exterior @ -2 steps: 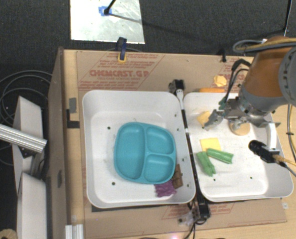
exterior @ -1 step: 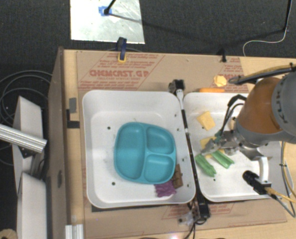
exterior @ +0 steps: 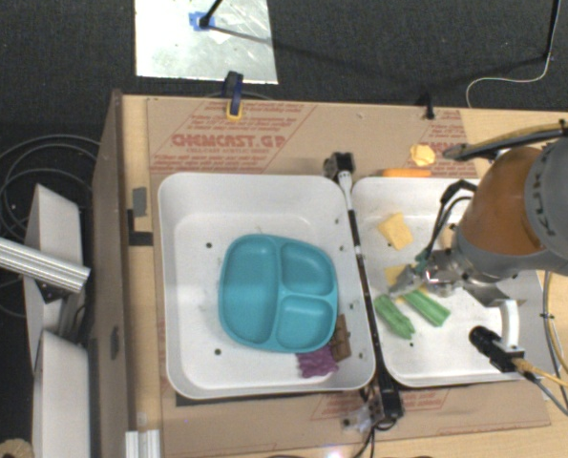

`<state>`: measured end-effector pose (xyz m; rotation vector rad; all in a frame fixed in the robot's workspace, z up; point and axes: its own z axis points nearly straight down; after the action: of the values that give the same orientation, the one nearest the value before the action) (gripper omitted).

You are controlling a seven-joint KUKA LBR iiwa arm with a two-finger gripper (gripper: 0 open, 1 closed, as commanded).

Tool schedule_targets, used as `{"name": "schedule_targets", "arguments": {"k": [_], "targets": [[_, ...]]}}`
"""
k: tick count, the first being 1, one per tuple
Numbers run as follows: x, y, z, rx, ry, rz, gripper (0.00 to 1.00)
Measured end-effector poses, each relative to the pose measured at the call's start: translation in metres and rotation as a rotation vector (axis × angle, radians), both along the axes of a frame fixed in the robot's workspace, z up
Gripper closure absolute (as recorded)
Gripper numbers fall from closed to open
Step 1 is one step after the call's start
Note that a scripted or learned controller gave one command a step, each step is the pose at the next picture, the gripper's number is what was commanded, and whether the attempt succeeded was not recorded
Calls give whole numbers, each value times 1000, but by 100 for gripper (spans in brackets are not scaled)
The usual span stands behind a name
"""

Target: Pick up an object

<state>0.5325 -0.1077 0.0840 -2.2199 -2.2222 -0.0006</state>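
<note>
My gripper (exterior: 423,273) is low in the right bin (exterior: 452,377), at the end of the grey and orange arm coming in from the right. Just left of it lies a small yellow piece (exterior: 394,275). Directly below it are two green pieces, one (exterior: 394,316) to the left and one (exterior: 428,307) closer under the gripper. A larger yellow block (exterior: 393,230) lies further back in the same bin. Whether anything is held between the gripper's tips is hidden by the wrist.
An orange thing (exterior: 406,172) rests at the right bin's far rim. The left bin (exterior: 190,256) holds a teal divided plate (exterior: 279,292), with a purple thing (exterior: 314,362) and a brown thing (exterior: 342,337) at its front right corner. A divider (exterior: 358,265) separates the bins.
</note>
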Motion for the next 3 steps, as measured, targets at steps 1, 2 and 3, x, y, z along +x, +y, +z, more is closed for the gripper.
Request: {"name": "schedule_targets", "arguments": {"k": [1,2,3], "targets": [[-17,-3,0,0,2,-1,0],[2,26,0,0,-3,6,0],[2,25,11,-1,-4,3,100]]}}
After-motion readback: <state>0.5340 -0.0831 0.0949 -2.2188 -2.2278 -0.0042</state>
